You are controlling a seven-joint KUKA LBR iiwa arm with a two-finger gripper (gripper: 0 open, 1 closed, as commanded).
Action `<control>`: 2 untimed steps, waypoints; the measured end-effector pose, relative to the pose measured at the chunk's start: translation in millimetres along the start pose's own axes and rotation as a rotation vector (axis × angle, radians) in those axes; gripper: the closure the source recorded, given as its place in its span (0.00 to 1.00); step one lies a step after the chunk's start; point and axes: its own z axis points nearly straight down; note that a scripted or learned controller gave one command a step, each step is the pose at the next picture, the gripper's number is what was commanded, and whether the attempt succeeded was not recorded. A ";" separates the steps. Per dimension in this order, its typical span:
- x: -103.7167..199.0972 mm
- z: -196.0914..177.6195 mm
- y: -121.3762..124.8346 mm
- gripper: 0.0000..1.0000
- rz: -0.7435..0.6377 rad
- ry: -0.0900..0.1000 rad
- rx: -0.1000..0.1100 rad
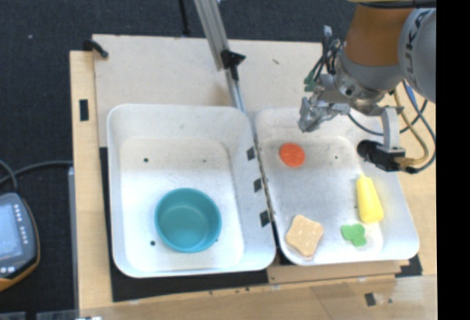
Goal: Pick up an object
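Claw [311, 121] above right bin [332, 173]; teal bowl [188, 219] left.

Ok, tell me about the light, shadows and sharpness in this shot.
Camera view: even, soft light, and the white bins look bright without harsh glare. The teal bowl and yellow piece cast only faint shadows. Slightly soft throughout; the gripper is too blurred to read. The dark floor around the bench shows little detail.

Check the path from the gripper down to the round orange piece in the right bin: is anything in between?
Nothing visible is. The gripper hangs over the bin's far end, and bare white floor separates it from the round orange piece. The other items lie nearer the front.
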 end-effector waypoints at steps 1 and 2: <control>47.7 20.3 -23.2 1.00 0.001 -0.001 0.001; 101.3 33.6 -35.6 1.00 -0.001 0.001 0.000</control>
